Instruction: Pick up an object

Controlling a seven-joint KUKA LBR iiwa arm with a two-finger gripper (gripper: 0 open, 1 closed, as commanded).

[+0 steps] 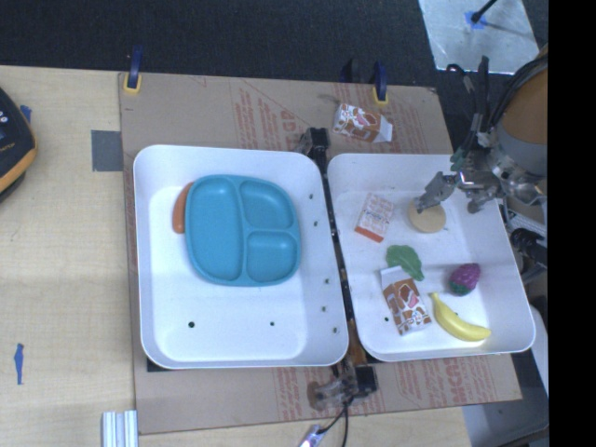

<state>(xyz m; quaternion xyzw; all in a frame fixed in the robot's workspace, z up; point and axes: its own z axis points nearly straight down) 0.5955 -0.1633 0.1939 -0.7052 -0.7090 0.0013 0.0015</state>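
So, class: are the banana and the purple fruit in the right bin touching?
Apart. The camera view shows bare white bin floor between the banana and the purple fruit.

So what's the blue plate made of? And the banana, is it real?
The blue plate looks like smooth moulded plastic: one even colour, rounded dividers, a soft sheen. The banana seems a plastic toy too: its yellow is very even and slightly glossy, without brown spots. I can't be sure from this far.

the gripper (455,193) hung open over the right bin (521,335), just above a tan round cookie (427,219).
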